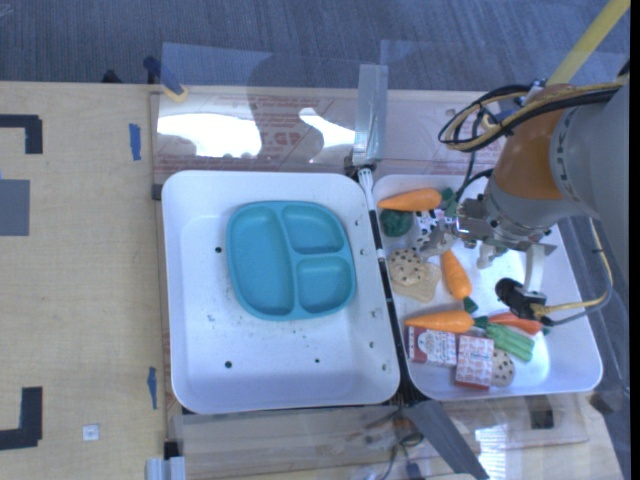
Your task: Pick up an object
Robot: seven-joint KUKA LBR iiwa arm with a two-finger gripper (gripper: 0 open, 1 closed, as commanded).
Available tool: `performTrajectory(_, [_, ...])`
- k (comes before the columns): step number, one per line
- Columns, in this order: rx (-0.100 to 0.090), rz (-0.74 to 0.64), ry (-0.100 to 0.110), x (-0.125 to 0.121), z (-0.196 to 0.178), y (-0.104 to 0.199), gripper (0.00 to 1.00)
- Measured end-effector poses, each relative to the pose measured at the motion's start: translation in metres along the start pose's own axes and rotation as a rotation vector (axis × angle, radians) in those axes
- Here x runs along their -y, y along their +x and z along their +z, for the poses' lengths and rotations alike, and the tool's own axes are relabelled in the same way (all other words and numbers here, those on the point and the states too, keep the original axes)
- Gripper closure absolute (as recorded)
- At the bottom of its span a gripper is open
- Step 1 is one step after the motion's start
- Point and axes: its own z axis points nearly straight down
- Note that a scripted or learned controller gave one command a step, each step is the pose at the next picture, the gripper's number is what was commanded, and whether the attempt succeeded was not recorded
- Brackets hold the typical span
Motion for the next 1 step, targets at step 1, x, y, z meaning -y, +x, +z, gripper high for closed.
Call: performTrajectory(1, [0.001,-0.01,-0.008,-0.0311,-0.0844,-0.0122,0.0])
